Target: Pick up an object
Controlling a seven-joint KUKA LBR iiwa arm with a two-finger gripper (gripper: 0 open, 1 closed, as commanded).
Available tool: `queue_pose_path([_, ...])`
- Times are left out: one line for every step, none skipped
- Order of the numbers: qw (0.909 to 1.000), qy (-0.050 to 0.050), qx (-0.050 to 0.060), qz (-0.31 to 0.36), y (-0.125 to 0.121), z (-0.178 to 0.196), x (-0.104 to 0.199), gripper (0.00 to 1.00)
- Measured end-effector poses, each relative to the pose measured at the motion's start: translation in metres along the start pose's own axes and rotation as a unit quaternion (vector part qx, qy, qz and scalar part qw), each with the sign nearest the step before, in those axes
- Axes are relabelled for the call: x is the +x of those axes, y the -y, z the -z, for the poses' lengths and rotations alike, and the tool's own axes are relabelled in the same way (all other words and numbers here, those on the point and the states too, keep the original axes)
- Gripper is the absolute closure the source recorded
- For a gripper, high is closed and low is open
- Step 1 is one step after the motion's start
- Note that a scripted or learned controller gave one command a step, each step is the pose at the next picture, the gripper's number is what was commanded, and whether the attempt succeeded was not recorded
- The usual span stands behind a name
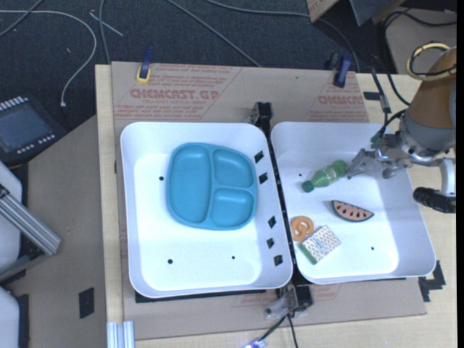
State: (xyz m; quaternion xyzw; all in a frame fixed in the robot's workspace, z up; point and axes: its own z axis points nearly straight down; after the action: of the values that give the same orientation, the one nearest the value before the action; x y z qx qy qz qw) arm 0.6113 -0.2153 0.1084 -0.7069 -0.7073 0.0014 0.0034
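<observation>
- I am seeing the arm (433, 114) reaching in from the right, over the upper right corner of the right bin (406, 263).
- The gripper (360, 164) is pointing leftward into that bin, its fingers (357, 167) lying right at the thick end of the green bottle (324, 176).
- I am reading the fingertips as touching or nearly touching the bottle's end; whether the bottle sits between them I cannot tell from this slant.
- How far the fingers are spread is also unclear to me: they are showing as one narrow grey shape, so I am not calling them open or shut.
- The green bottle is lying tilted on the bin floor, its cap end pointing down-left toward the divider between the bins.
- Below it, a watermelon slice (352, 211) is resting apart from the gripper, near the bin's middle.
- A pretzel (301, 228) is lying by the left wall of the right bin, with a small checkered packet (321, 243) just beside it to the lower right, the two touching or nearly so.
- The left bin (145, 267) is holding a blue divided plate (212, 185) in its upper middle.
</observation>
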Motion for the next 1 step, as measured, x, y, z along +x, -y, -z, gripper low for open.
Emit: queue_pose_path([1.0,-0.001,-0.002,0.001,-0.0008,-0.0241,0.0023,0.0])
